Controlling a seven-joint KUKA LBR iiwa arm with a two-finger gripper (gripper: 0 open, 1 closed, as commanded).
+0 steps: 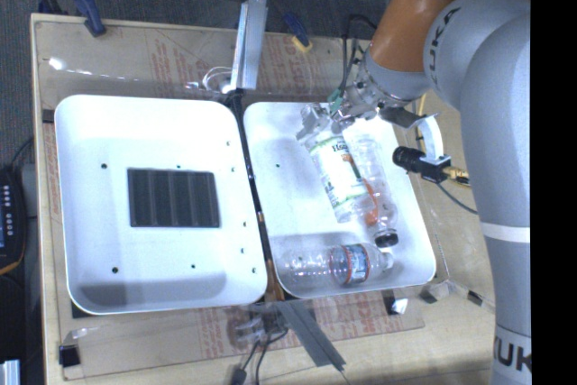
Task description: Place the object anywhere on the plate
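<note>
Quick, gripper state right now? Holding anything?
Gripper: cannot be told; it is down at the top end of the white-labelled bottle in the right bin.

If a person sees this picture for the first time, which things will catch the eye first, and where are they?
The big grey arm with its orange band fills the right side, its gripper down at the far end of the right bin. There, clear plastic bottles lie on their sides: two slanted under the gripper, one along the near wall. The left bin holds a dark ribbed plate at its middle.
</note>
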